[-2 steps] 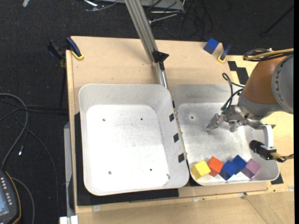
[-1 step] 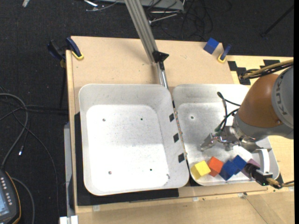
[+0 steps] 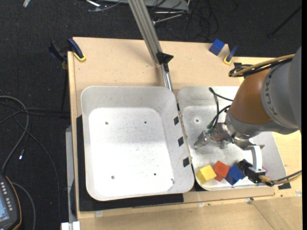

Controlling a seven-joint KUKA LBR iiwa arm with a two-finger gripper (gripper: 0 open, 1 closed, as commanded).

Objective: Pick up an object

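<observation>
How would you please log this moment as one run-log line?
arm: over right bin | gripper: low, nothing seen held | blocks: yellow, red, blue at near wall | pick: not yet

Two white bins (image 3: 127,143) (image 3: 192,104) side by side, three blocks near right — one yellow (image 3: 206,173), one red (image 3: 221,169), one blue (image 3: 234,174) — plus another blue block (image 3: 217,46) far right.

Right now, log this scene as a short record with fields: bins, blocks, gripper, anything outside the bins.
left bin: white, shallow
right bin: holds three blocks at its near edge
blocks: yellow block, red block, blue block, close together in a row
gripper: inside the right bin, above and left of the blocks, nothing seen between its fingers
outside the bins: small blue cube on the bench's far right
</observation>
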